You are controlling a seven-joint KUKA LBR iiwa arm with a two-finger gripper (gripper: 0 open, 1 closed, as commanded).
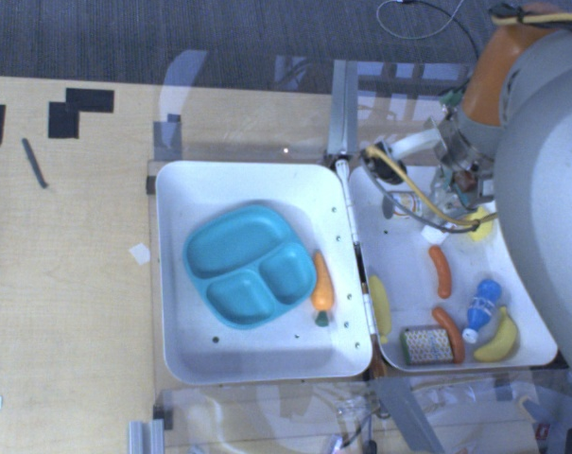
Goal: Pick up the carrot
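The orange carrot [321, 284] lies in the left bin [257, 357], against the right edge of a blue divided plate [248, 265], with its green stem end pointing to the near side. My gripper [459, 189] hangs over the far part of the right bin [404, 253], well to the right of the carrot and apart from it. Cables and the wrist hide its tips. A yellow object [478, 225] sits just below it.
The right bin holds two red sausages [442, 270] [447, 326], a blue bottle [481, 306], a banana [498, 341], a pale yellow piece [380, 306] and a mesh-covered block [427, 345]. The arm's grey body [546, 159] covers the right side.
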